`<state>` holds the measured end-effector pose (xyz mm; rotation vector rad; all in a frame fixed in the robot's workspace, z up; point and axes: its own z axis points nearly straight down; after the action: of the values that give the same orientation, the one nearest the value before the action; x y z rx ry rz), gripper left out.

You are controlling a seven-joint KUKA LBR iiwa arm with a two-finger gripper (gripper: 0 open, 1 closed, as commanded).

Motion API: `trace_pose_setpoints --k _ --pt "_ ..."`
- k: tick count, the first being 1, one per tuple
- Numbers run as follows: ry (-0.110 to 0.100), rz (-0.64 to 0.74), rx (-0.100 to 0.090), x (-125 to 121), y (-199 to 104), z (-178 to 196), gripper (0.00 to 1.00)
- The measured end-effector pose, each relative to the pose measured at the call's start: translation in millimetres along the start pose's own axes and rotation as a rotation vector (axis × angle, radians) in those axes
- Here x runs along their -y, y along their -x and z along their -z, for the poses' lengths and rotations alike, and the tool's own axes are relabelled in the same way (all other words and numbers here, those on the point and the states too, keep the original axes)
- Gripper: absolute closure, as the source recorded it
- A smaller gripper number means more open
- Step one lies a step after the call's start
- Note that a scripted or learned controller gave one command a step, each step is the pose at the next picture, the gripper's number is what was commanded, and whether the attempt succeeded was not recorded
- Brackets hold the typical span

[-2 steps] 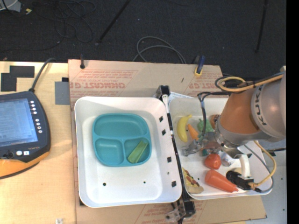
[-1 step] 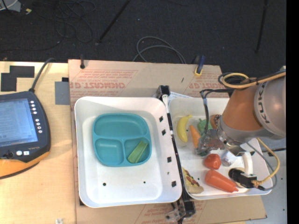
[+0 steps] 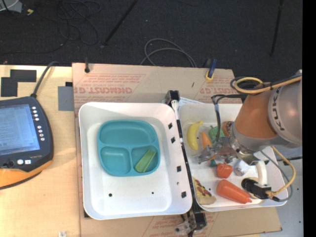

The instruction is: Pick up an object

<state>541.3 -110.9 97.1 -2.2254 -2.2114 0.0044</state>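
Grey arm [image 3: 289, 115], orange band [image 3: 252, 115], yellow cable loop [image 3: 248, 84] above.

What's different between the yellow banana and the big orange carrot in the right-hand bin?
The banana is yellow and curved; the carrot is orange-red and tapers straight to a point. The banana lies near the bin's upper left, running roughly up and down the view, while the carrot lies near the lower edge, slanting across. The carrot looks thicker. Both are toy foods lying flat in the right bin.

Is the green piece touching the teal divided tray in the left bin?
Touching. The camera view shows the green piece lying inside the lower right compartment of the teal tray, resting on its floor with no gap.
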Motion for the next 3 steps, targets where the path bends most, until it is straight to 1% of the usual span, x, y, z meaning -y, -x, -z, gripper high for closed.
trace_pose_setpoints --k 1,2,3 --pt "-0.002 0.004 -0.001 67.8 2.7 -10.6 0.0" --pt "0.002 -0.001 0.0 64.7 4.1 0.7 1.0" --pt "0.011 0.011 0.001 -10.8 -11.2 42.2 1.0"
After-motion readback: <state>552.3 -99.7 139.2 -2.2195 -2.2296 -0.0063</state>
